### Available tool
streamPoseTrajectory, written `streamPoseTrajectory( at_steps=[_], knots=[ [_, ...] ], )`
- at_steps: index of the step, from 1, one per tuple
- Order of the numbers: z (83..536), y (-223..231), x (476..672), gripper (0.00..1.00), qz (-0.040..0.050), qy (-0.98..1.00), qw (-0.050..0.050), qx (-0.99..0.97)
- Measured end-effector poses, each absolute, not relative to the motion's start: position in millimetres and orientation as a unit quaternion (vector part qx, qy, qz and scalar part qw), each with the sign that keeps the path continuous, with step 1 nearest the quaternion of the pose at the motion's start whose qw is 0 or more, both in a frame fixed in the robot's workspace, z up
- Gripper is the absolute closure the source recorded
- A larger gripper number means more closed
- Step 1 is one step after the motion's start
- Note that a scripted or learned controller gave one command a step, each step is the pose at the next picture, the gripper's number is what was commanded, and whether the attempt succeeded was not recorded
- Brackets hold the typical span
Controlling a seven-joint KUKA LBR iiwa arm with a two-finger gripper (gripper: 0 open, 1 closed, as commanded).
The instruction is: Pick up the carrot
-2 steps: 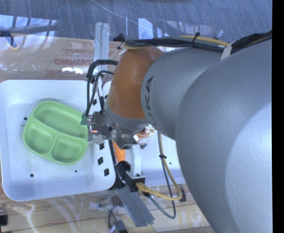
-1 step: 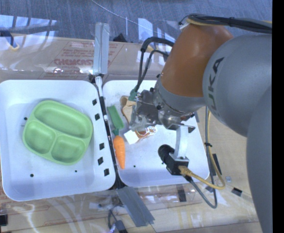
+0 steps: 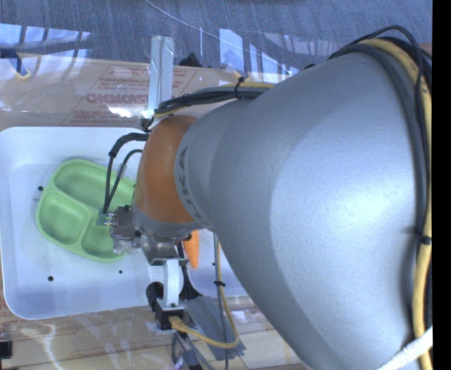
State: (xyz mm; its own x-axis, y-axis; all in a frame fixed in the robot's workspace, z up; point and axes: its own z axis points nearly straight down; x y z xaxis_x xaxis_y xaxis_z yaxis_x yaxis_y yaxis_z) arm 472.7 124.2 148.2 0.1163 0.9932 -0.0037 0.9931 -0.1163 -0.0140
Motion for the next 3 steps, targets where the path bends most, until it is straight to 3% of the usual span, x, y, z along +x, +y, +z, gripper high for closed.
streamPoseTrajectory(
  at_steps=[1, 2, 3],
  knots=[
    [198, 124, 511.0, 1.00, 0.0007, -0.812, 0.000, -0.584],
    [291, 143, 584.0, 1.00, -0.0006, -0.891, -0.001, -0.454],
    [247, 189, 603.9, 1.00, 0.0011, -0.973, 0.002, -0.230]
  ],
)
